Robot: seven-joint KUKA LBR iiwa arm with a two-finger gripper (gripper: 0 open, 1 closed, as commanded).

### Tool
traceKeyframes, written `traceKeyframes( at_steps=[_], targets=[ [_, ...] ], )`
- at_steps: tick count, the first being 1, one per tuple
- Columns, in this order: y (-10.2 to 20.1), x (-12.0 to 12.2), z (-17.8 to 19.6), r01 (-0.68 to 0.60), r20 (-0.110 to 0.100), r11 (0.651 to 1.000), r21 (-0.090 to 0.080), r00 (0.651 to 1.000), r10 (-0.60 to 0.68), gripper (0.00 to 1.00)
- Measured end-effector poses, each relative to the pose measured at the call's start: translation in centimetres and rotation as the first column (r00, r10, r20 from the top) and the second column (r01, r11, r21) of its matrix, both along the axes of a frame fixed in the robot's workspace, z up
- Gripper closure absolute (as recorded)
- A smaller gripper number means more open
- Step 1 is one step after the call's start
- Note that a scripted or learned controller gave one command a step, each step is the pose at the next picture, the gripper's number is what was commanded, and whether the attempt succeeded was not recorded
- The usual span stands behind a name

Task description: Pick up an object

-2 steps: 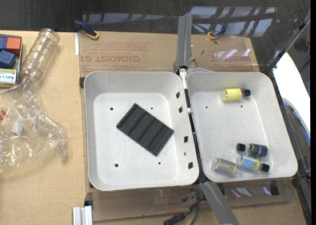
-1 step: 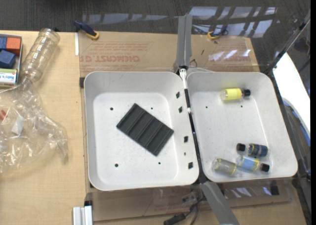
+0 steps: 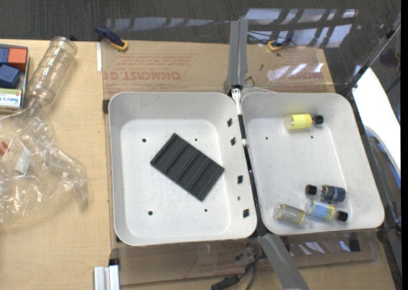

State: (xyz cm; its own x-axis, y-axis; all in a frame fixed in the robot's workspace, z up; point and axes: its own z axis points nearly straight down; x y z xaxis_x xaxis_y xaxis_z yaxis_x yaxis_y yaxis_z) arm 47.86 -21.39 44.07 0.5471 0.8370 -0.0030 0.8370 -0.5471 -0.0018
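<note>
Starting from the right, the side the arm reaches in from, the right bin (image 3: 357,155) is the nearer one and holds four small things. A yellow bottle (image 3: 298,121) lies alone toward the far wall, its long axis running roughly left to right with the black cap on the right end. It is well apart from everything else, so it looks like the easiest pick, and a grasp across its short width would suit it.

Near the front right corner three more lie bunched: a small dark bottle (image 3: 326,192), a blue and yellow bottle (image 3: 324,212) just in front of it, and a clear vial (image 3: 290,214) touching or almost touching that one on the left. Closing on any of these risks nudging its neighbours.

Further out, the left bin (image 3: 127,218) holds one flat dark ribbed slab (image 3: 187,166), lying diagonally near the middle. It is low and wide, so probably hard to pinch.

Beyond the bins, on the bench at far left, lie a clear plastic bottle (image 3: 48,72) and crumpled plastic wrap (image 3: 32,161)
</note>
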Motion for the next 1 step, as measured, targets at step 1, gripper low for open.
traceKeyframes(
  at_steps=[1],
  targets=[
    [3.55, 0.22, -0.05, 0.335, -0.002, 0.942, -0.001, 0.942, -0.335, 0.00]
  ],
)
